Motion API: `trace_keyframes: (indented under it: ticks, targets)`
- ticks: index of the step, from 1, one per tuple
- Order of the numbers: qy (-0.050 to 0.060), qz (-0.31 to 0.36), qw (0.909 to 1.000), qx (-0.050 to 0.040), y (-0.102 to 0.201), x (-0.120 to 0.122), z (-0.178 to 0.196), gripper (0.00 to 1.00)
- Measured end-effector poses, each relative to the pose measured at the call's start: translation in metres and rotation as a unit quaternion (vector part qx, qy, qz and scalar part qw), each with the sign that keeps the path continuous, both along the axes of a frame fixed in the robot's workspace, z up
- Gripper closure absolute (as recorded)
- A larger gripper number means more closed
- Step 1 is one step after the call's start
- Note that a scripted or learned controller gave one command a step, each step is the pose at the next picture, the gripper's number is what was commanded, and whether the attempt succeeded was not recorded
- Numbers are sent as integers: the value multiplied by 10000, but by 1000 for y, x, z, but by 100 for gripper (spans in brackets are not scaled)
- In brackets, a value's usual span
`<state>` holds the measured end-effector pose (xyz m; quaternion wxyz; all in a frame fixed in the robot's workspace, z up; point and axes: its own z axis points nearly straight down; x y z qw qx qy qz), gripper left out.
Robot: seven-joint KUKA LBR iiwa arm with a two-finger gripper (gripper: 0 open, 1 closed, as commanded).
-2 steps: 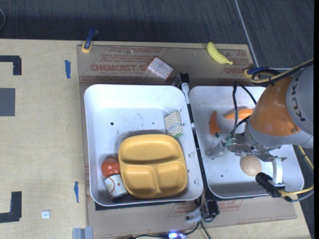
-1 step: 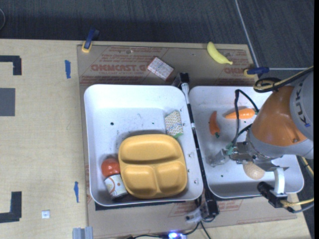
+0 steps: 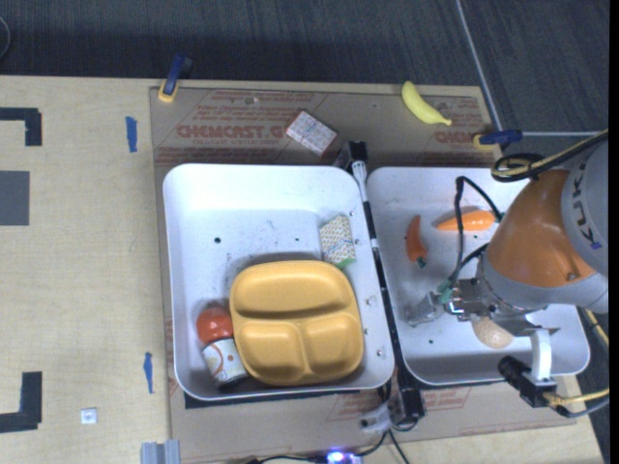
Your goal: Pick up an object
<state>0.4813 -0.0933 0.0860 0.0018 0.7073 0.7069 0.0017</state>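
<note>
The right bin holds a small red-orange carrot-like piece at its left, an orange piece further back, and a beige egg-shaped object near the front. My gripper hangs low over the right bin's floor, in front of the carrot-like piece and just left of the beige object. I see nothing held in it. The arm's orange band covers the bin's right half.
The left bin holds a large yellow divided tray, a red ball and a small can at its front left, and a patterned packet. Behind the bins lie a banana and a small checked packet.
</note>
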Motion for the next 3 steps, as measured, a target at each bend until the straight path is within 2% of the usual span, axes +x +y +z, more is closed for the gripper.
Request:
trace_keyframes:
  ticks: [3]
  targets:
    - [-5, 3, 10000, -2, 0, 0, 0, 0]
